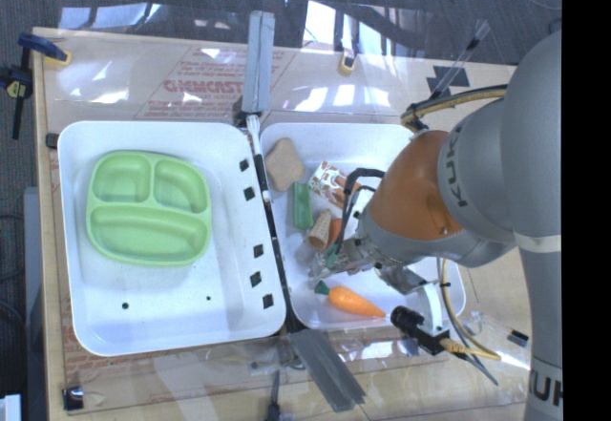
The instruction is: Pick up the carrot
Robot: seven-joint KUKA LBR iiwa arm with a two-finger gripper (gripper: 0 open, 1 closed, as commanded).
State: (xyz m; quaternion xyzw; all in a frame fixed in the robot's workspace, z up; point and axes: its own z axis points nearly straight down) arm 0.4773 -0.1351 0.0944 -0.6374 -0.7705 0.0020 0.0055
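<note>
Lying at six o'clock in the right bin [434,306], the carrot [355,302] rests free on the white floor. Just above it, toward twelve, the gripper [336,262] hangs low; whether it is open or closed I cannot tell. Farther off at nine o'clock, the green divided plate [148,207] sits in the left bin [143,324].

Two white bins sit side by side on the table [115,90]. The left bin [153,319] holds a green divided tray [148,207]. In the right bin [301,314] the carrot [355,302] lies near the front edge, tip pointing right. Just above it hangs the pincer [336,262], under the arm [496,180] with its orange band. Behind are a brown slice [284,164], a green stick [302,205] and a printed packet [329,182].
</note>
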